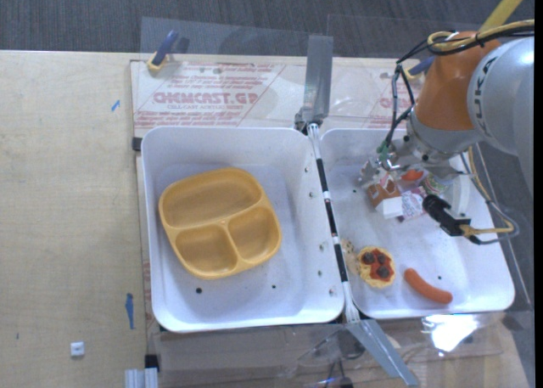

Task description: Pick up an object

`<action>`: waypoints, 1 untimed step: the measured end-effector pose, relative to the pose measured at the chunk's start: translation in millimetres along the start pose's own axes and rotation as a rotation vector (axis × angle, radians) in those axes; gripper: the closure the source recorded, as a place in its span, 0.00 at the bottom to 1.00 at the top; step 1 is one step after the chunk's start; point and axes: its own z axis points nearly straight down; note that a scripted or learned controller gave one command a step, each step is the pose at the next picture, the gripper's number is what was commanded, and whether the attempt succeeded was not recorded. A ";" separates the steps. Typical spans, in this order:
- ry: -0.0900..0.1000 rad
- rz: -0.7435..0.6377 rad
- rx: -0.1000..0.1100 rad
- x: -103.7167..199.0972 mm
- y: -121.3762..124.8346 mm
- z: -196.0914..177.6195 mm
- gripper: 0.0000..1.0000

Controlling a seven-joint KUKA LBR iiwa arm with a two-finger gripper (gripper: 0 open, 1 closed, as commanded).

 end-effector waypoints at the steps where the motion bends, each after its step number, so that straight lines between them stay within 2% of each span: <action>1: 0.002 -0.051 0.006 26.5 -47.0 -101.7 1.00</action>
